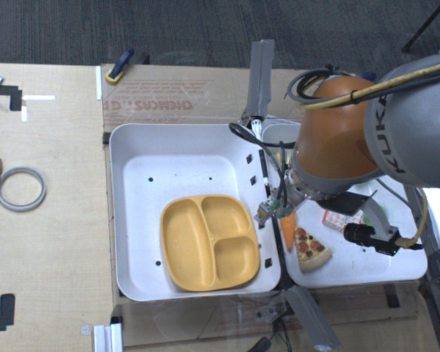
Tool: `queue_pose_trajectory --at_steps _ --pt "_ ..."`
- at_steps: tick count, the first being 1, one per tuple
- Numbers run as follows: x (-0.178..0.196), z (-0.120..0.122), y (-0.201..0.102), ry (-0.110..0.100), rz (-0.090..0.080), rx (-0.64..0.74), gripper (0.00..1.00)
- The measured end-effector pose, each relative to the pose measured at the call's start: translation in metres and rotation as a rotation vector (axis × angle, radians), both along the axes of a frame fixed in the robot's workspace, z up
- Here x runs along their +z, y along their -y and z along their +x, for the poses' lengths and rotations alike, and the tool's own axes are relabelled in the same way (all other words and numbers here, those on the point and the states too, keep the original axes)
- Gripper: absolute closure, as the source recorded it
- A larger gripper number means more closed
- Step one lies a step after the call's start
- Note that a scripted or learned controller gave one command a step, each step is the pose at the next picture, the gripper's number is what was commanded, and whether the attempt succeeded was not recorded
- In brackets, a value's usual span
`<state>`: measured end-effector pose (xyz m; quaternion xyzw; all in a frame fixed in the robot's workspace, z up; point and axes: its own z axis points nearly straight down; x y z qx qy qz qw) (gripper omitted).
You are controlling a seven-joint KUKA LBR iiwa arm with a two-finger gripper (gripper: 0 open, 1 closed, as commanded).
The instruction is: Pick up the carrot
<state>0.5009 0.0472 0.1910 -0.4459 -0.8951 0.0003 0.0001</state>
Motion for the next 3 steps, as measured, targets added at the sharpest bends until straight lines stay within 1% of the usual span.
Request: queue_pose_trajectory --at_steps 1,2,3 --pt "0.0 0.014 0.085 0.002 0.0 0.453 1.0" --pt "-0.055 -0.022 0.139 0.0 0.001 0.678 1.0" --pt "-0.092 0.038 0.193 0.013 -0.002 0.364 1.0"
